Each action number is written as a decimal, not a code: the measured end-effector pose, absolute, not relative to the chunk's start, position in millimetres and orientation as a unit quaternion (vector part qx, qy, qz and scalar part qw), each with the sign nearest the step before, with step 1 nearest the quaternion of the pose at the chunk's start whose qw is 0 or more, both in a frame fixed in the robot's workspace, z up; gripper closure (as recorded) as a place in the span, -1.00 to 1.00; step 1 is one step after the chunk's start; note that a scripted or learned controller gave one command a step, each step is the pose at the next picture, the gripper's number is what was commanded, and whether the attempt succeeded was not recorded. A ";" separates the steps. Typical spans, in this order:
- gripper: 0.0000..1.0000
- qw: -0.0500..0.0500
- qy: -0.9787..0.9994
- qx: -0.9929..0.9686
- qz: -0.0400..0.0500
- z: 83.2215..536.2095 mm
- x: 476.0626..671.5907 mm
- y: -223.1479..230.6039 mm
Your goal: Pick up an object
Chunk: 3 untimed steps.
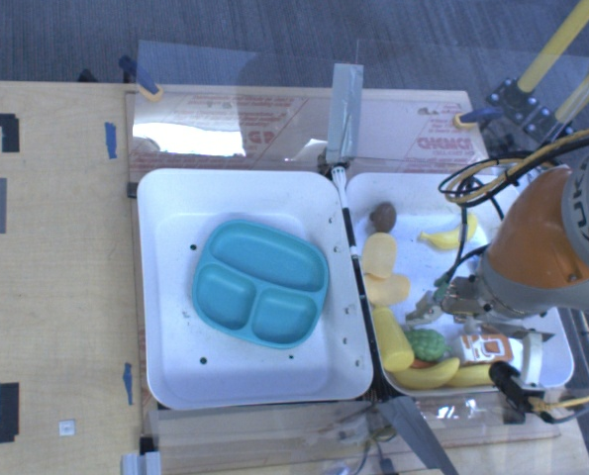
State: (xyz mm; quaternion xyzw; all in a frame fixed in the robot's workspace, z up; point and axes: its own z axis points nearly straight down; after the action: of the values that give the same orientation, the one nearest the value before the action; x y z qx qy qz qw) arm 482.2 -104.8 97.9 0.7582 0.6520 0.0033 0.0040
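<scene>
1. Two shallow white bins are seen side by side on the worktop [47,265]; the left bin [165,344] carries a teal divided plate [260,282], lying flat near its centre with its three compartments up.
2. The right bin [561,359] is crowded. Along its left wall a pale yellow round piece [379,255] is noted, with a second pale yellow piece [393,288] touching it below.
3. A small brown rounded object [382,216] is seen near the far left corner of that bin, just above the pale pieces.
4. A yellow cylinder-like toy [390,336] lies against the left wall, long axis running from far to near with a slight slant rightward.
5. A green knobbly toy [429,344] sits just right of it, touching or nearly so.
6. A yellow banana [438,373] lies along the near wall, long axis running left to right, just beneath the green toy.
7. A second small yellow piece [444,237] is noted toward the far side, partly hidden by black cables.
8. A white and orange carton [484,347] lies beside the banana's right end.
9. The gripper [428,305] is low over the bin's middle, just above the green toy; the arm's orange band covers much of the right half.
10. The state of the fingers cannot be told: they are blurred against the clutter, and nothing is seen between them.
</scene>
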 end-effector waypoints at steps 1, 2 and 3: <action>-1.00 0.003 0.714 0.700 0.002 88.3 481.6 -96.5; 1.00 0.006 0.714 0.700 0.003 99.2 483.1 -96.6; -1.00 0.005 0.714 0.701 0.003 98.5 482.6 -97.0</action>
State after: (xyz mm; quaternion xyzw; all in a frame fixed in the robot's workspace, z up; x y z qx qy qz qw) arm 482.6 -97.0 98.5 0.7006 0.7136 0.0026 0.0053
